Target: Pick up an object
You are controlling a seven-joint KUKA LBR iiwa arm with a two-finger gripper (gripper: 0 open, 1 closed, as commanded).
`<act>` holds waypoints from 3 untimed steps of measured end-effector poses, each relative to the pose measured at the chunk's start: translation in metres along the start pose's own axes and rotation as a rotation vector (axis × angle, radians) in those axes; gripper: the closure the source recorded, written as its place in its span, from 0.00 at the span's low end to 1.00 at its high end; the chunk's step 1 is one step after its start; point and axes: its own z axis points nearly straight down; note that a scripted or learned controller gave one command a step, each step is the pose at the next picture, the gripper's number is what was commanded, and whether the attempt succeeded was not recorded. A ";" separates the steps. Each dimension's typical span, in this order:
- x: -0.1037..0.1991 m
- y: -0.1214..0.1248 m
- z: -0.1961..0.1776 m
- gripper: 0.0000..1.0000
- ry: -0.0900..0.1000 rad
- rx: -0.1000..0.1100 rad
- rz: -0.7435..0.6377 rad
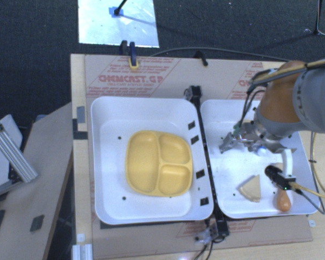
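One arm (pixel 292 102) low over right bin (pixel 222 194)

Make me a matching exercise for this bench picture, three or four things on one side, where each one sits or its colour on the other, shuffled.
Things:
1. divided plate
2. wedge-shaped piece
3. gripper
4. blue-and-yellow clamp

Descriptions:
A. over the right bin
B. yellow, in the left bin
C. at the board's far edge
D. pale tan, near the right bin's front

Pairs: 1-B, 2-D, 3-A, 4-C
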 end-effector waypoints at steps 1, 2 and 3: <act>0.000 0.000 0.024 0.00 -0.001 -0.002 0.003; 0.000 0.001 0.012 1.00 -0.001 -0.006 0.003; -0.002 -0.007 -0.046 1.00 -0.002 -0.009 0.004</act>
